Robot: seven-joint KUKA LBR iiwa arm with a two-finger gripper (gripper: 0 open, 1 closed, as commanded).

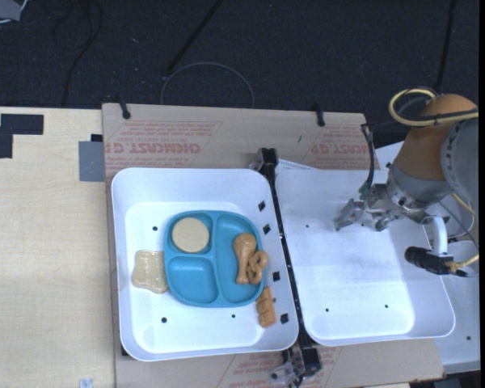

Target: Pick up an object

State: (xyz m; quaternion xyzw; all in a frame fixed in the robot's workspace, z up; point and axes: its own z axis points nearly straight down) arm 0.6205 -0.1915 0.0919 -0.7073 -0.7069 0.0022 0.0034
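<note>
The gripper [354, 215] hangs over the right bin [364, 297], fingers spread on nothing. Well off to its left, in the other bin, the blue tray [198, 285] carries a tan pretzel-like piece [249, 257]: probably light and stiff, best pinched across its narrow middle.

Two white bins [145, 338] on cardboard sheet [226, 140].

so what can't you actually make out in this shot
- Claw, camera view: small and dim over the right bin; whether it is open or shut cannot be told.
- Arm, camera view: cut off by the right edge.
- Tan pieces on the blue tray and the one beside it: too small to say what they are.
- Bench front, below the bins: cut off by the bottom edge.
</note>
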